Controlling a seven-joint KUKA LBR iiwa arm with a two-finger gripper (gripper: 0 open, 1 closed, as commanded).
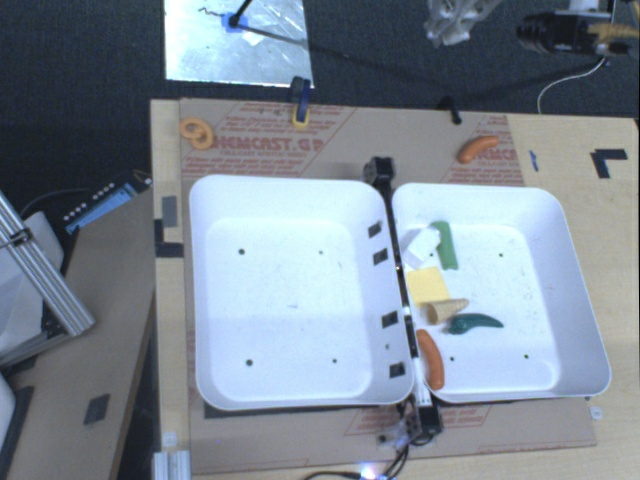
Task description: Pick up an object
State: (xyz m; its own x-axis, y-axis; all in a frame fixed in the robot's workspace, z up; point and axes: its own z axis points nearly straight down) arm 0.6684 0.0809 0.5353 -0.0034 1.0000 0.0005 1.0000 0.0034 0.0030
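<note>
Six small toys sit in the right bin (560, 268) by its left wall: a green stick (444, 245), a flat yellow square (428, 285), a tan cone (443, 311), a dark green pepper (472, 322), an orange sausage (431, 358) and a white piece (422, 240). The gripper (460, 8) hangs far above them.

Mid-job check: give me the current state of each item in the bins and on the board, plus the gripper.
Gripper: raised beyond the bench's far edge, blurred, holding nothing visible.
Green stick-shaped piece: lying in the right bin, near the divider.
Yellow square block: lying flat.
Tan cone: on its side.
Dark green pepper-shaped toy: lying flat.
Orange sausage-shaped toy: lying against the left wall.
Second orange sausage: outside the bins, on the cardboard.
Left bin: upright.
</note>
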